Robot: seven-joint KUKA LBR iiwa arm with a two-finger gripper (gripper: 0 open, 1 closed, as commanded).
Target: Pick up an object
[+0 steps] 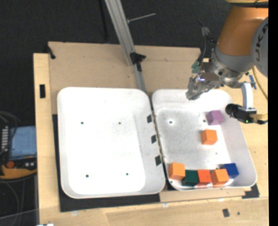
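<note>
The right bin (176,140) holds several small blocks. A purple block (215,117) lies near its back right, and an orange block (208,136) sits just in front of it. Along the front wall stand an orange block (177,170), a dark green block (191,177), two more orange blocks (204,176) (220,176) and a blue block (230,169). My gripper (194,92) hangs over the bin's back rim, above and left of the purple block, with nothing seen in it.
The left bin (106,140) lies beside the right one. A slanted metal rail (125,36) rises behind the bins. A black fitting (240,112) sits at the right bin's right edge. Cables and a blue device (21,142) lie off the bench's left.
</note>
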